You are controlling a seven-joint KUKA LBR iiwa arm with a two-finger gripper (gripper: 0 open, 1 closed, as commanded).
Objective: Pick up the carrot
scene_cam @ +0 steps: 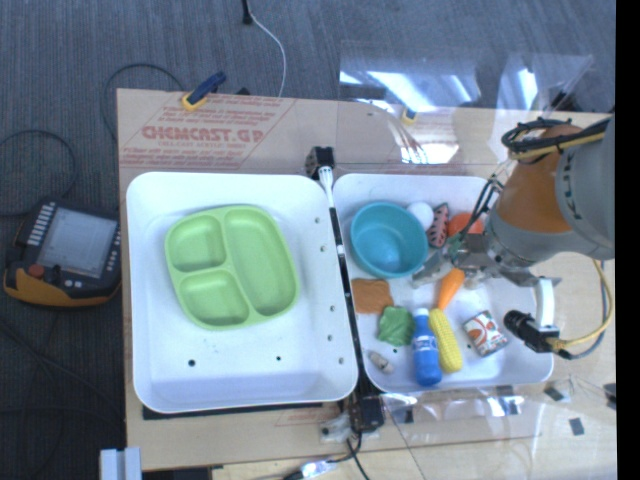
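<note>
The carrot (449,290) is a short orange piece lying tilted on the floor of the right bin (520,368), just right of the blue bowl (388,238). My gripper (456,266) hangs directly over the carrot's upper end, reaching in from the right beneath the grey and orange wrist (530,203). The gripper's body covers the carrot's top, so contact between them is unclear.
Around the carrot lie a brown toast piece (371,295), green lettuce (396,324), a blue bottle (425,348), yellow corn (447,343) and a small can (483,333). A white ball (420,211) and a watermelon slice (438,228) sit behind. The left bin holds a green divided plate (230,265).
</note>
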